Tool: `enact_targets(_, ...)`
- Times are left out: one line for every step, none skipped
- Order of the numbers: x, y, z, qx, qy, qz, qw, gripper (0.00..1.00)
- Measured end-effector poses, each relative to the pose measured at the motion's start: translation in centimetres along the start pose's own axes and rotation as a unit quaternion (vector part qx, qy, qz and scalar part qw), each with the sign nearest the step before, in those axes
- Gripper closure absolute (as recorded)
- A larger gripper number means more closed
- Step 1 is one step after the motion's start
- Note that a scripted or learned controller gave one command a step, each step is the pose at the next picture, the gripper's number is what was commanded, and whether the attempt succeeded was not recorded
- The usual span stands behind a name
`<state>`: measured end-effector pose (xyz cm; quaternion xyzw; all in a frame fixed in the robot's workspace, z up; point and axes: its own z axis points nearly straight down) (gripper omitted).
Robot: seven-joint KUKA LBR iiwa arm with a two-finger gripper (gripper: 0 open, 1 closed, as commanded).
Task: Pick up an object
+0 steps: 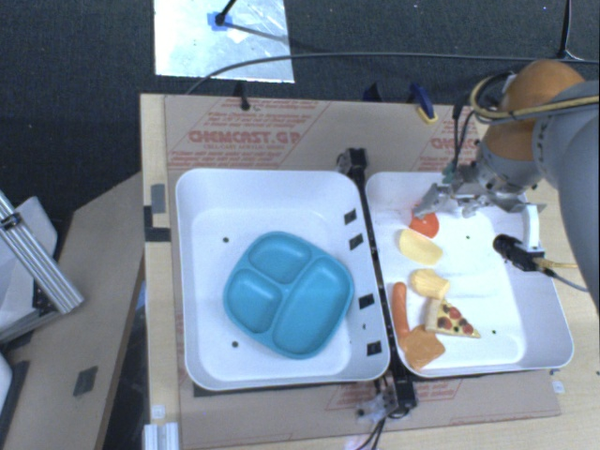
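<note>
- Now the gripper (441, 198) is hanging low over the far end of the right bin (548, 331), beside the red toy (425, 224), likely aiming there.
- I cannot tell how its jaws are standing.

My bench (122, 242) is a light wooden surface, and on it lies a brown cardboard sheet (246, 131) with red printed letters. Behind the cardboard sheet the floor (75, 54) is dark carpet. On this carpet, just beyond the sheet, lies a shiny silver square (221, 26) with blue tape and black cables over it. Left of the sheet stands an aluminium profile (37, 265).
</note>
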<state>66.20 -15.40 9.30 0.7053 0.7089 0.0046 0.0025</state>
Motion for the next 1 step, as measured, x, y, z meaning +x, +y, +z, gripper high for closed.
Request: enact_targets(0.15,0.44,-1.58,-0.008,-0.001,-0.002,1.0,1.0)
